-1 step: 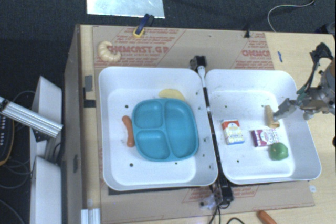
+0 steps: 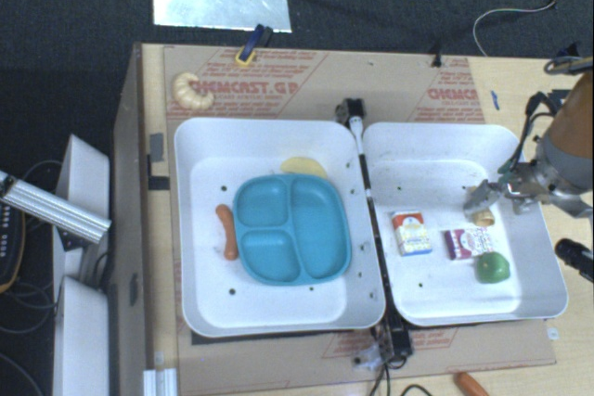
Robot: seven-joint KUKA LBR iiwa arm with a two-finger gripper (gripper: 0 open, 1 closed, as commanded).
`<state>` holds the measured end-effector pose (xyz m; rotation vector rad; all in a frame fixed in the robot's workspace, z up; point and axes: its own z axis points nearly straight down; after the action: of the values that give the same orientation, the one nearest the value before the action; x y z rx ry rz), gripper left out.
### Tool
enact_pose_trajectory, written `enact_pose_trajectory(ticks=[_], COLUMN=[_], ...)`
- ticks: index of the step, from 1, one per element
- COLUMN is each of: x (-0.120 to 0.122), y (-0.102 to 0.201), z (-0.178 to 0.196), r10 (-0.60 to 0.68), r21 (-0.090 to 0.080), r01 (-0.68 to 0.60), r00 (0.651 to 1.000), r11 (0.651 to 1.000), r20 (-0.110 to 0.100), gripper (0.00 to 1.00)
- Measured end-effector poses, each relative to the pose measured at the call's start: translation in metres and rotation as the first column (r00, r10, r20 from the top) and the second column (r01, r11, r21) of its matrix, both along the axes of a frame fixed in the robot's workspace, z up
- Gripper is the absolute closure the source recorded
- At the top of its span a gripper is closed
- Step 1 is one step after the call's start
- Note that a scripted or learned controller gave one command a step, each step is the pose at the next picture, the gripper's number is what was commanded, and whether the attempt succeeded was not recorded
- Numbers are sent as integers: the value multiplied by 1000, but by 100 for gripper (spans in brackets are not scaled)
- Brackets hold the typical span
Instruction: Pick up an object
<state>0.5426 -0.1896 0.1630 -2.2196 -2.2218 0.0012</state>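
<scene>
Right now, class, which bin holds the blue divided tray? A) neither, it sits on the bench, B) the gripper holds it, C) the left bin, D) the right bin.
C: the blue tray lies inside the left bin, beside a sausage, while the right bin holds two small packets and a green ball.

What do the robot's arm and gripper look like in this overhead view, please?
The arm enters from the right as a rounded grey body with an orange band near the picture's edge. Dark cables loop along its upper side. It narrows to a metallic grey gripper of angular silver parts, which reaches over the right white bin. No markings are legible.
</scene>
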Motion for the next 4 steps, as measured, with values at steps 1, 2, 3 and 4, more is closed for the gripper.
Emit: enact_pose_trajectory(ticks=[1,2,3,4], x=[26,24,84,31], y=[2,-13,-2,-17], z=[61,-79,11,-69], r10=[3,0,4,0], r21=[-2,-2,-2,-1], r01=[-3,0,-4,0], r00=[1000,1000,1000,1000], r11=[1000,1000,1000,1000], r20=[6,4,8,1], gripper=[0,0,0,0])
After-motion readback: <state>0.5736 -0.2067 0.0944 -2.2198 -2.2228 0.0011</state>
